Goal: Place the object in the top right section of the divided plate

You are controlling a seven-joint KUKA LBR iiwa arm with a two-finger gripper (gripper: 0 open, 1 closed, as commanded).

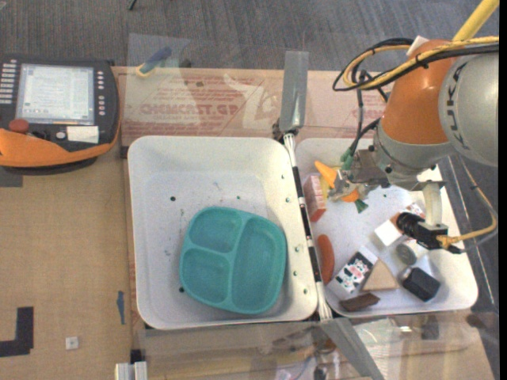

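- Gripper [346, 182]: low in right bin [459, 291] among clutter; finger state could not be told; no object visibly held.
- Divided plate [233, 260]: left bin; top right section bare.
- Risk: crowded orange piece [325, 169] might have slipped; the lift could have come up empty.

Arm [467, 93] cut by right edge; end effector [348, 187] fingers unclear.

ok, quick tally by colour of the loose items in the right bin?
Orange or red: 3, carrot-like piece, sausage, small piece
White: 2, block, patterned carton
Brown: 2, wedge, dark bar
Black or grey: 2, box, round piece
Total: 9
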